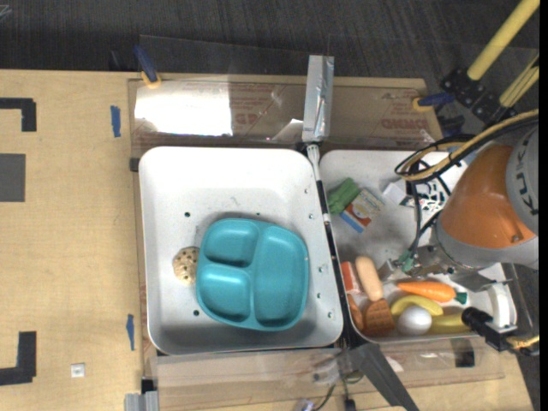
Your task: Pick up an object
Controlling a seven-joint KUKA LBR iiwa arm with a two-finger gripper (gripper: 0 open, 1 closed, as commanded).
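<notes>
The right bin (377, 165) holds a pile of toy food: a green block (342, 195), a small white carton (364, 209), a pink sausage (368, 276), an orange carrot (425, 290), a yellow banana (409, 305), a white egg (415, 319) and a brown bread piece (378, 316). The arm's orange band (484, 204) hangs over the bin's right half. My gripper (414, 264) points down just above the carrot and to the right of the sausage. The wrist hides most of it.
The left bin (171, 178) carries a teal divided plate (253, 272) with a speckled cookie (182, 264) at its left edge. A metal divider (318, 101) stands behind the wall between the bins. Cables (428, 169) loop near the wrist.
</notes>
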